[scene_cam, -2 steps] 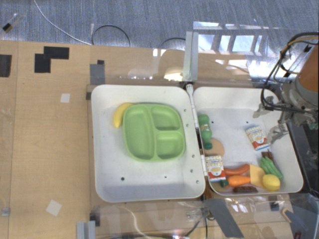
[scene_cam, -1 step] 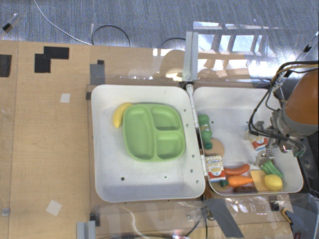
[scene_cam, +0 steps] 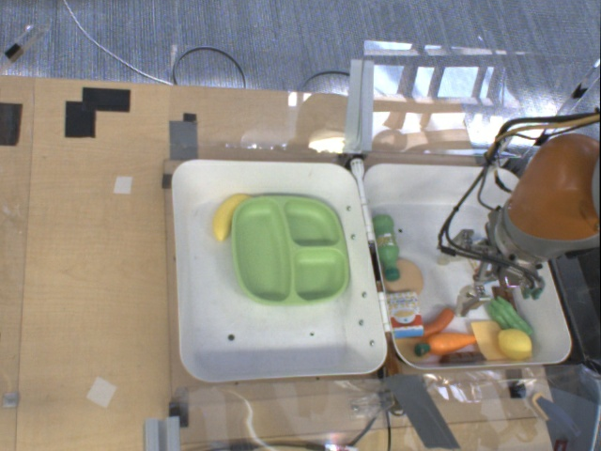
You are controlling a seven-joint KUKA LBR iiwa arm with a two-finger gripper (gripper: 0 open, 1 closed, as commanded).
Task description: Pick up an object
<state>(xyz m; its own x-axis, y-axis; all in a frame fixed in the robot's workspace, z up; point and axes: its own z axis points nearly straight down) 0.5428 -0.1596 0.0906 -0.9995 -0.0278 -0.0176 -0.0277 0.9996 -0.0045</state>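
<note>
Gripper (scene_cam: 484, 292) low in the right bin (scene_cam: 427, 195), at the near right end; finger spread impossible to tell, nothing visibly pinched between them. Just beside gripper, toward the near rim: green vegetable (scene_cam: 510, 314), yellow lemon-like piece (scene_cam: 515, 344), tan wedge (scene_cam: 484, 336). Left of gripper: two orange carrots (scene_cam: 441, 334) lying flat, then small red-and-white carton (scene_cam: 404, 313) against the bin's left wall. Farther back from gripper along that wall: tan disc (scene_cam: 407, 272), green bottle (scene_cam: 384, 238). Well left of gripper, in left bin (scene_cam: 202, 280): green divided tray (scene_cam: 286, 248), yellow banana (scene_cam: 225, 215) touching its far-left edge
</note>
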